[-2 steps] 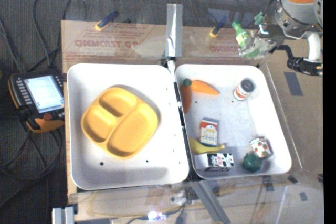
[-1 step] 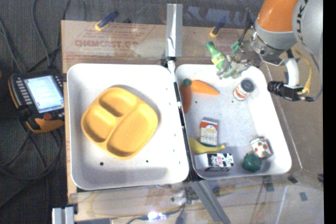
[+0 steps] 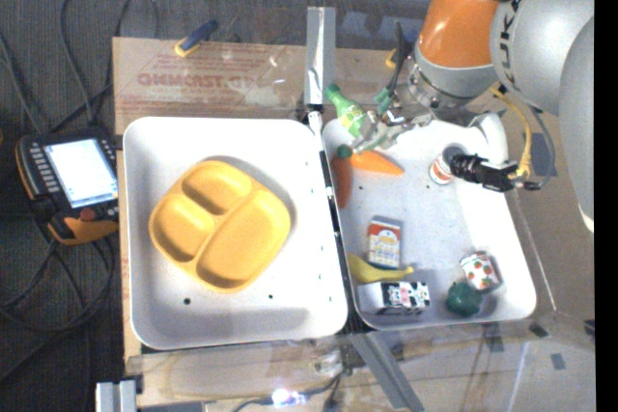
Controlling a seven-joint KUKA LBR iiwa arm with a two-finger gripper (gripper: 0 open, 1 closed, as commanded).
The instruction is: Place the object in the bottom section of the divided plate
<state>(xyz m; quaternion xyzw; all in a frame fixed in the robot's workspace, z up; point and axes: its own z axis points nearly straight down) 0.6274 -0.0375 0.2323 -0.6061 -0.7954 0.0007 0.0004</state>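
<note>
A yellow divided plate (image 3: 222,222) lies in the left white bin (image 3: 145,304), with its one large section (image 3: 243,241) toward the near right and two smaller ones behind it. My gripper (image 3: 384,123) hangs over the far left corner of the right bin (image 3: 439,227). It is just above an orange carrot (image 3: 379,163) and beside a green and white item (image 3: 348,114). A darker carrot (image 3: 342,177) lies along the bin's left wall. Nothing is visibly held.
The right bin also holds a small carton (image 3: 384,242), a banana (image 3: 372,269), a cow-patterned box (image 3: 406,295), a green lump (image 3: 463,299), a strawberry-printed can (image 3: 481,271) and a small red-and-white can (image 3: 442,169). A handheld screen (image 3: 72,174) sits left of the bench.
</note>
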